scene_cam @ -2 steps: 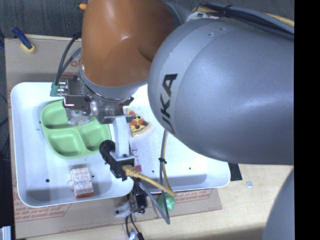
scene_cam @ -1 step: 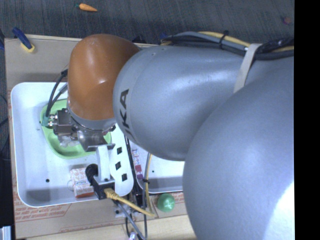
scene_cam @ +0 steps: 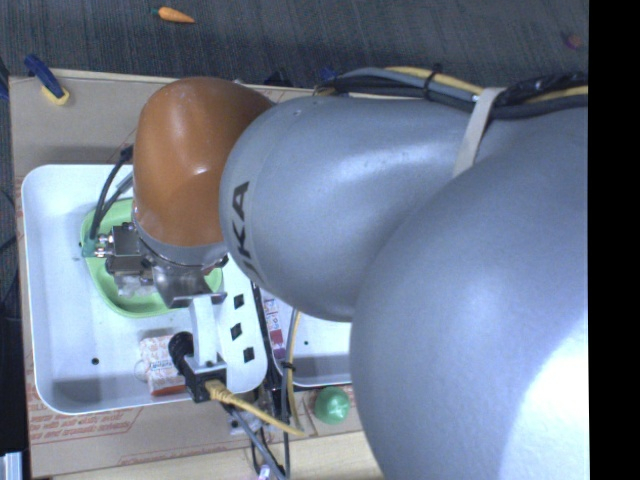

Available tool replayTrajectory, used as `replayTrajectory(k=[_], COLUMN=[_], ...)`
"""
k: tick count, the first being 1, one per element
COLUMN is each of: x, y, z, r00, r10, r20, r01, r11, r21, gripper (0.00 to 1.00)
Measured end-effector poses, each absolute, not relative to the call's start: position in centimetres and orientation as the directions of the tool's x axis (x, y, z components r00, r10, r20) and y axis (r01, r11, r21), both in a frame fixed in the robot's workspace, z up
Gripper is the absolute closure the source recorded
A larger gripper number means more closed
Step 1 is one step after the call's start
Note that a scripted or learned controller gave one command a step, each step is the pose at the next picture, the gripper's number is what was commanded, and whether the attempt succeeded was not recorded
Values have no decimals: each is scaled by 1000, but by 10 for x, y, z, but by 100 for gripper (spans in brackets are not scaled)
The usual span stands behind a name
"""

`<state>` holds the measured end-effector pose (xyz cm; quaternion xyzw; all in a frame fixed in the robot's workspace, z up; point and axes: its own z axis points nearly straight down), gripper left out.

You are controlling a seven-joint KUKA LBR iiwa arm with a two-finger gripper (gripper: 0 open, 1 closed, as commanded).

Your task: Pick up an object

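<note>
The grey arm with its orange band (scene_cam: 190, 158) covers most of the view and reaches down into the left white bin (scene_cam: 45, 268). My gripper (scene_cam: 135, 266) hangs low over a lime-green round object (scene_cam: 108, 286), which its body largely hides. Whether it touches the green object cannot be made out. A small tan-and-white packet (scene_cam: 158, 360) lies in the same bin, toward its front edge. A green ball (scene_cam: 332, 405) rests at the front of the right bin, just below the arm.
A white bracket with black squares (scene_cam: 236, 340) and yellow and black cables (scene_cam: 262, 418) hang from the wrist over the divide between the bins. On the floor beyond the bench lie an orange piece (scene_cam: 176, 14) and a blue-and-yellow item (scene_cam: 46, 78).
</note>
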<state>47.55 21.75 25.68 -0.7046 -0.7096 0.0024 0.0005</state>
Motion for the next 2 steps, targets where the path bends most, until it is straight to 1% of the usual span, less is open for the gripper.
replayTrajectory(k=[1,2], x=[475,476], y=[218,217], z=[267,261], r00=[-13,-7], r10=[1000,1000], r20=[-3,-2], r01=[1000,1000], r11=[13,7], r21=[-7,-4], gripper=[100,100])
